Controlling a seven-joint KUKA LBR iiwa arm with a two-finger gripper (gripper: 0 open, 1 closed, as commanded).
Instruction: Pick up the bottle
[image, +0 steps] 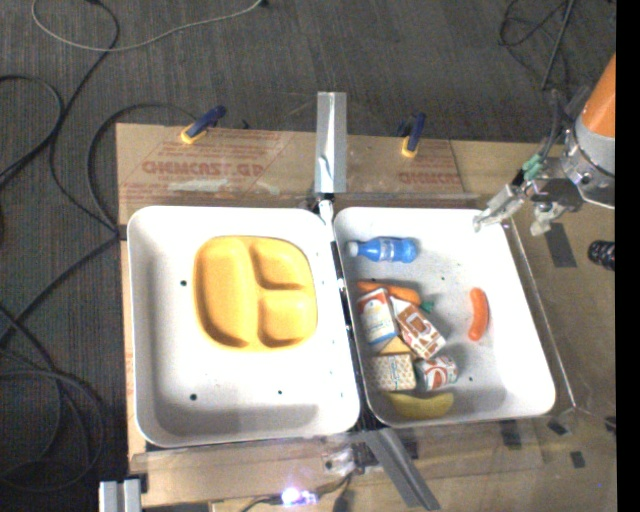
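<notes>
Light is even and fairly bright over the two white bins, whose floors look washed out, while the dark carpet around the bench falls dim toward 9 and 12 o'clock. A soft shadow lies along the left bin's rim at 6 o'clock, and a small blue-white glare point glows below it. The picture is soft and grainy, fine detail smeared.

A yellow tray sits in the left bin (sausage and banana in the right)
</notes>
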